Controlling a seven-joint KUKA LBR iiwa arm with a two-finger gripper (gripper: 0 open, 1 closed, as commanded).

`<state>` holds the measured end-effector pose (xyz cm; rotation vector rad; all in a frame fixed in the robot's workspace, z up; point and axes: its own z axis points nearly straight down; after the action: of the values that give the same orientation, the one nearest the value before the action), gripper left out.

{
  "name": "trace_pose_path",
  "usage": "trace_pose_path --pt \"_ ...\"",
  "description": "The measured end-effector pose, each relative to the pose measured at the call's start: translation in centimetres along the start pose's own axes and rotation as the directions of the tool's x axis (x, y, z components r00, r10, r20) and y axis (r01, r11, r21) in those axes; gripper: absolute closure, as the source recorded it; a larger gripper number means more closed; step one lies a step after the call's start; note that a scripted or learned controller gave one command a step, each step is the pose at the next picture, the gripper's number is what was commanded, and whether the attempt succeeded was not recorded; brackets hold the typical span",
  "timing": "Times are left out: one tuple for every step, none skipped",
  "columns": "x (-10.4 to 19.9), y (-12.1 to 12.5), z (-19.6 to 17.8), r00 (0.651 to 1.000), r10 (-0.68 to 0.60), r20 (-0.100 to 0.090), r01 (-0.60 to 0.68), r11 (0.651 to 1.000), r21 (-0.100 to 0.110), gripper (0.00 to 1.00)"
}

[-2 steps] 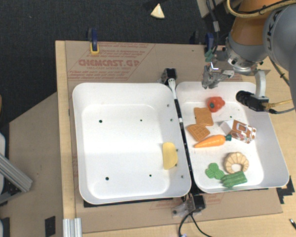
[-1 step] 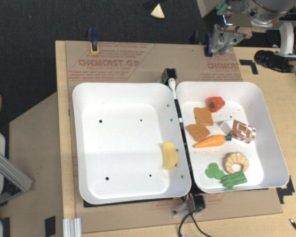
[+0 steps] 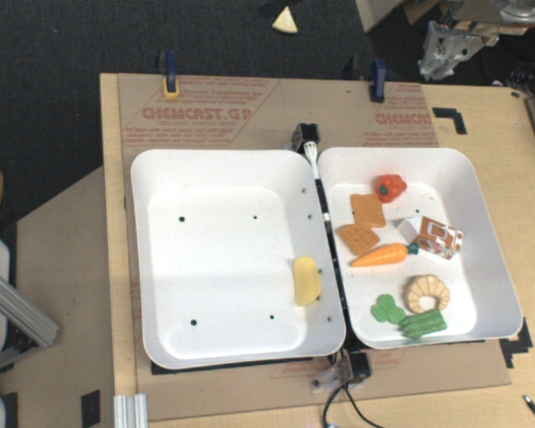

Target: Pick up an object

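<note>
Several toy foods lie in the right bin [image 3: 481, 239]: a red tomato [image 3: 390, 186], two tan waffle pieces [image 3: 367, 209] [image 3: 358, 237], an orange carrot [image 3: 380, 256], a small brown-and-white box [image 3: 437, 236], a ringed pastry [image 3: 425, 292], a green broccoli piece [image 3: 388, 309] and a green pod [image 3: 423, 325]. A pale yellow piece [image 3: 307, 281] rests alone in the left bin [image 3: 160, 239], near its right wall. My gripper [image 3: 446, 50] hangs at the top right, beyond the back edge of the bench and well away from the right bin's contents.
Two blue clamps [image 3: 168, 72] [image 3: 378, 78] hold the brown board at its back edge. A black bar [image 3: 321, 203] runs between the bins. A yellow wedge [image 3: 285, 20] lies on the dark floor behind the bench.
</note>
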<state>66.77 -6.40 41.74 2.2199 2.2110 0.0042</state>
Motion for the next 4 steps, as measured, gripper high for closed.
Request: trace_pose_path --pt "-8.7 -1.0 -1.9 1.000 0.005 0.003 -0.005 1.000 0.002 1.00" --pt "-16.6 -2.1 -3.2 1.000 0.004 0.002 -0.004 1.000 0.003 1.00" --pt "-16.0 -1.7 -11.0 1.000 -0.006 0.002 0.006 1.000 -0.005 1.00" --pt "-6.4 -2.0 5.2 1.000 -0.013 -0.012 0.013 1.000 0.024 1.00"
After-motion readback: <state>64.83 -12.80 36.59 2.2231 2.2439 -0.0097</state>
